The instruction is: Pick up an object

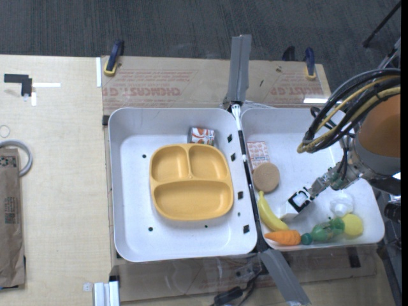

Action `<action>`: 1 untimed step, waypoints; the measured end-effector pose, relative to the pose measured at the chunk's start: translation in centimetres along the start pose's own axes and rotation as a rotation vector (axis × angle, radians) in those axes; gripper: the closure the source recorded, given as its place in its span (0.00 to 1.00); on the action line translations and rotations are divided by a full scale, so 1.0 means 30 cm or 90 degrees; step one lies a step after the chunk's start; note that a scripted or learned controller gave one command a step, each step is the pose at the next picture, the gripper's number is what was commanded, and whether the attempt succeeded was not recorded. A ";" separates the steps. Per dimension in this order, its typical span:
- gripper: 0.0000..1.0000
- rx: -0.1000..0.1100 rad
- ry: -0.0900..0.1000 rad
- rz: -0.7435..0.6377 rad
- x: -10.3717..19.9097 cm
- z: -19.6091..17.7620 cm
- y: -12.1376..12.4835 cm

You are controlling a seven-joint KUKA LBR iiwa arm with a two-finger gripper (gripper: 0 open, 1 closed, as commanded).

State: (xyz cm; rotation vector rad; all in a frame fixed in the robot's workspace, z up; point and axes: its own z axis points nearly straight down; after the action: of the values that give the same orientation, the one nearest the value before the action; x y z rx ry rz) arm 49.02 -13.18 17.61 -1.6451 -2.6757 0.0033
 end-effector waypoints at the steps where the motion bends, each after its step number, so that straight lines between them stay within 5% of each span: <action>1: 0.00 0.000 0.000 0.000 0.000 0.000 0.000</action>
State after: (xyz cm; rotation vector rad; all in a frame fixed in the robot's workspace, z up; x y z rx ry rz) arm 49.01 -13.18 17.61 -1.6456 -2.6752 0.0035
